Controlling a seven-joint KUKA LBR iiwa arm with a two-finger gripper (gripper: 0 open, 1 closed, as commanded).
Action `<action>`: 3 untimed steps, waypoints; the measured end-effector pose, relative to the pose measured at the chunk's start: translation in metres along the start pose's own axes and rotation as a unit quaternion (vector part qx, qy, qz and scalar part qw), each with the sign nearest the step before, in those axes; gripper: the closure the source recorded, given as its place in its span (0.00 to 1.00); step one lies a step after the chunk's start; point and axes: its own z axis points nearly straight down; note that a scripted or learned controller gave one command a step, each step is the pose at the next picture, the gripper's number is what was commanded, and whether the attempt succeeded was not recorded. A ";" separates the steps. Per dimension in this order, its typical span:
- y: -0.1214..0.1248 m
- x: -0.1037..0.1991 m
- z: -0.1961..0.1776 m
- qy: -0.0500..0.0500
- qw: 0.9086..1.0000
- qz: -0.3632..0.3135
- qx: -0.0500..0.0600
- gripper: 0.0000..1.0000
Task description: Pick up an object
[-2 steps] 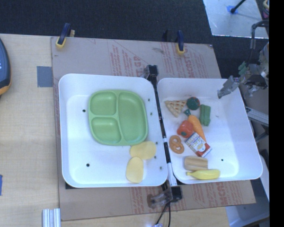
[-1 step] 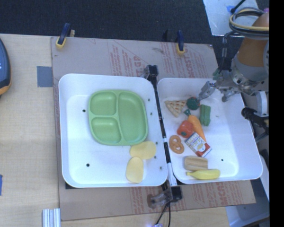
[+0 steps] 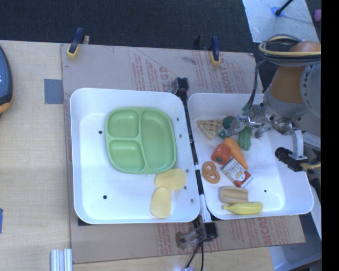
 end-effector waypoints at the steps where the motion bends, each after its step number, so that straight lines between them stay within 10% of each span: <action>1: -0.065 0.040 -0.002 0.001 1.000 0.001 0.001 0.00; 3: 0.034 0.028 -0.003 -0.001 1.000 -0.001 0.002 0.00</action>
